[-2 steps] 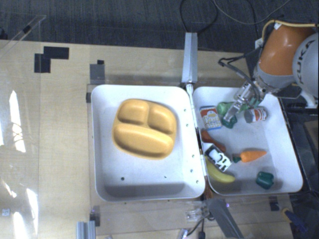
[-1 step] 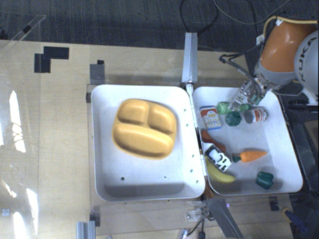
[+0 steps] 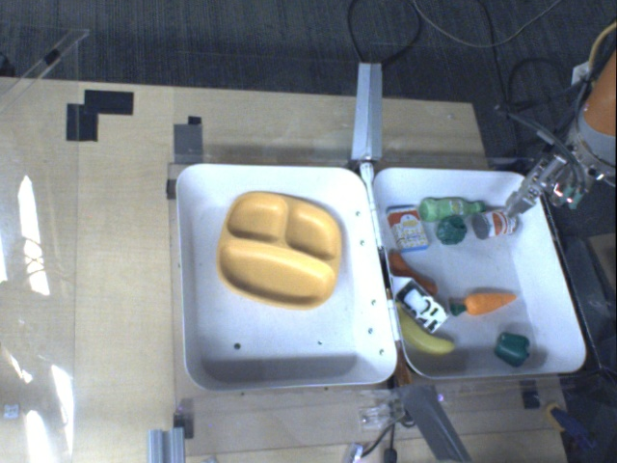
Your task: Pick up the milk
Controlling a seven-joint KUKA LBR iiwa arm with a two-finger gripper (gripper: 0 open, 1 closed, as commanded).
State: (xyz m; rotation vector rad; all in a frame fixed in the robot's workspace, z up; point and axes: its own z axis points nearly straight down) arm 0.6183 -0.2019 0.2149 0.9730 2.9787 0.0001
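The milk (image 3: pixel 409 229) is a small white carton with a red top and a blue label. It lies flat at the left of the right bin (image 3: pixel 564 302), close to the divider. My gripper (image 3: pixel 523 199) hangs over the bin's upper right corner, well to the right of the milk and apart from it. It sits just above a small red and white can (image 3: pixel 492 225). A green bottle (image 3: pixel 449 207) and a dark green round piece (image 3: pixel 450 230) lie between the gripper and the milk.
The right bin also holds a black and white piece (image 3: pixel 421 304), a banana (image 3: pixel 425 337), a carrot (image 3: pixel 488 303) and a green block (image 3: pixel 512 347). A large yellow loaf shape (image 3: pixel 280 249) rests in the left bin (image 3: pixel 198 287). Cables trail behind the bench.
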